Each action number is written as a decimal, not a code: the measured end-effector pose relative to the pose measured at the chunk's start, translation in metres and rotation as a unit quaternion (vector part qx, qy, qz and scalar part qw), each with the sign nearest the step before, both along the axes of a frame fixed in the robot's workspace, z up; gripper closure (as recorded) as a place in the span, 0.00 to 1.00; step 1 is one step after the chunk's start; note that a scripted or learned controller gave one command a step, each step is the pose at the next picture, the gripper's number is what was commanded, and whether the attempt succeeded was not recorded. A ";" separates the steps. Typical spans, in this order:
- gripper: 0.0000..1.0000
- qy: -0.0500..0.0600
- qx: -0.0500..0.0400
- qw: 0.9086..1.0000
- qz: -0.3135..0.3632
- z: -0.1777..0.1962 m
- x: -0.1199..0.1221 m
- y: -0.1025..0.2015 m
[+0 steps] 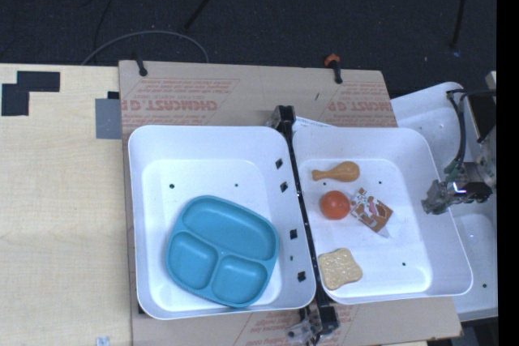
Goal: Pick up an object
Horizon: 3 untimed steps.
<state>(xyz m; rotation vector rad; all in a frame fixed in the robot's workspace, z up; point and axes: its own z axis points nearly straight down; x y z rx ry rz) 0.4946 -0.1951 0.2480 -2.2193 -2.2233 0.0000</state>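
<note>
Looking down at a slant on a bench, two shallow white bins sit side by side on a cardboard sheet [243, 97] printed with red lettering. Nearest the viewer, at the front of the right bin [409, 271], lies a tan slice of toy bread [339, 268]. At the front of the left bin [150, 174], and filling much of its floor, rests a blue divided plate [220, 250] with three compartments, tilted a little toward the front right. Further back in the right bin, a red ball-shaped toy, perhaps a tomato [334, 205], sits near the middle, with a small red, white and brown wrapped packet [372, 211] just beside it on its right. Behind those two lies a tan toy chicken drumstick [337, 172], its thin end pointing left. All four small items lie apart from the gripper. At the right edge of the right bin, just outside its rim, the gripper [442, 197] appears as a small dark and grey shape, level with the red toy; whether its fingers are spread or closed cannot be told, and nothing is visible between them. Beyond the bins, the cardboard is held by two clamps [332, 63] at its far edge, and past that lies a dark floor crossed with cables.
</note>
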 end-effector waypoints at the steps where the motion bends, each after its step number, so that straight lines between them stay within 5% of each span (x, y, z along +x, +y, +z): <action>1: 1.00 0.001 0.002 1.000 0.002 -0.012 0.014 0.055; 3: 1.00 0.002 0.001 1.000 0.002 -0.010 0.031 0.179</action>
